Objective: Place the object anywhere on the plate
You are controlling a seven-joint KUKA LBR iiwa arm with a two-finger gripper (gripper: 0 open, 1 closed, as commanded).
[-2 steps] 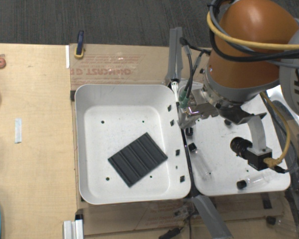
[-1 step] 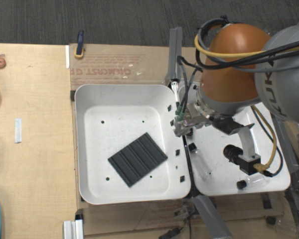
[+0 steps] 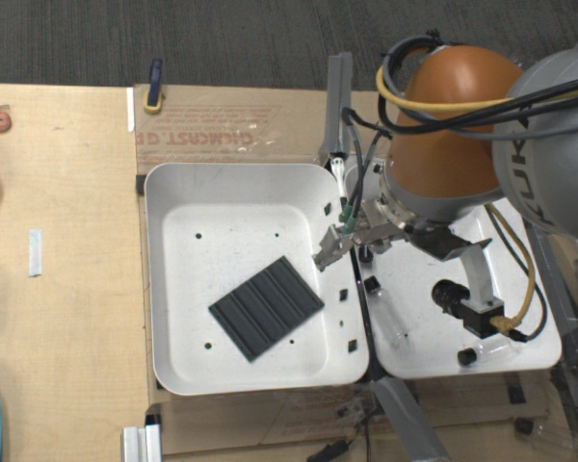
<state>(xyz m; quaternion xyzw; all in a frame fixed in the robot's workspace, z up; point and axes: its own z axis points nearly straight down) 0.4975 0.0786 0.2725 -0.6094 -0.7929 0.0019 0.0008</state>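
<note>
You see the dark ribbed plate lying flat and tilted in the left bin, toward its lower middle. The gripper hangs over the seam between the left bin and the right bin; whether it grips anything, you cannot tell.

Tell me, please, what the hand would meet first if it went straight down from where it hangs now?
Probably the raised rims where the left bin meets the right bin. The hand hangs about over that edge, though height is hard to judge from above.
</note>
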